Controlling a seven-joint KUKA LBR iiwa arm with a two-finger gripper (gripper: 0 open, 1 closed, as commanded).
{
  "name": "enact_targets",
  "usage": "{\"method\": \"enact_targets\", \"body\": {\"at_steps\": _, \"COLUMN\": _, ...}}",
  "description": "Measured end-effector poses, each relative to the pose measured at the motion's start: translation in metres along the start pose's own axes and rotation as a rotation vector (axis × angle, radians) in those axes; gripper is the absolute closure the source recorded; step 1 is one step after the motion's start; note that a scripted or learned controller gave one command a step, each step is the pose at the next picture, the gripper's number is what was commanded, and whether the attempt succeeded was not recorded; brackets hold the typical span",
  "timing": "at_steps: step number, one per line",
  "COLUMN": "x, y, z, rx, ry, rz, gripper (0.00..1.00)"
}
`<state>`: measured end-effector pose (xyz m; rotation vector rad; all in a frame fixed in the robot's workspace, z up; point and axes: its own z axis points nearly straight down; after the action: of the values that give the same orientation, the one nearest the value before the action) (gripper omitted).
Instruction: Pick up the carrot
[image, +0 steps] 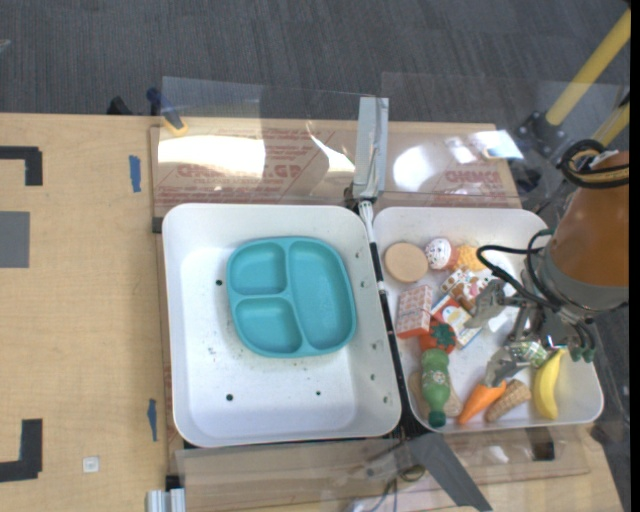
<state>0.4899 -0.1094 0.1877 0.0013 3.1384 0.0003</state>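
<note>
The carrot (481, 401) is a small orange cone lying near the front wall of the right bin (585, 405), its tip pointing to the front left. Its greenish top end lies up and to the right, close under the arm. My gripper (517, 343) hangs low over the right bin, just beyond and to the right of the carrot's top. I see nothing held in it. The grey arm with its orange band (600, 235) enters from the right and hides part of the bin's right side.
Crowding the carrot are a yellow banana (547, 386), a tan waffle piece (511, 399) and a green bottle (435, 375). Farther back lie a tan disc (406, 262), a speckled ball (438, 252) and small packets (415, 310). The left bin (200, 380) holds a teal divided plate (292, 296).
</note>
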Motion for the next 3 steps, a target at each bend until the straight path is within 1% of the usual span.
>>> {"method": "enact_targets", "body": {"at_steps": 1, "x": 0.004, "y": 0.006, "z": 0.094, "rx": 0.004, "ry": -0.017, "rz": -0.068, "gripper": 0.0}}
{"method": "enact_targets", "body": {"at_steps": 2, "x": -0.003, "y": -0.043, "z": 0.098, "rx": 0.005, "ry": -0.015, "rz": -0.408, "gripper": 0.0}}
{"method": "enact_targets", "body": {"at_steps": 3, "x": -0.006, "y": -0.102, "z": 0.099, "rx": 0.004, "ry": -0.011, "rz": -0.415, "gripper": 0.0}}
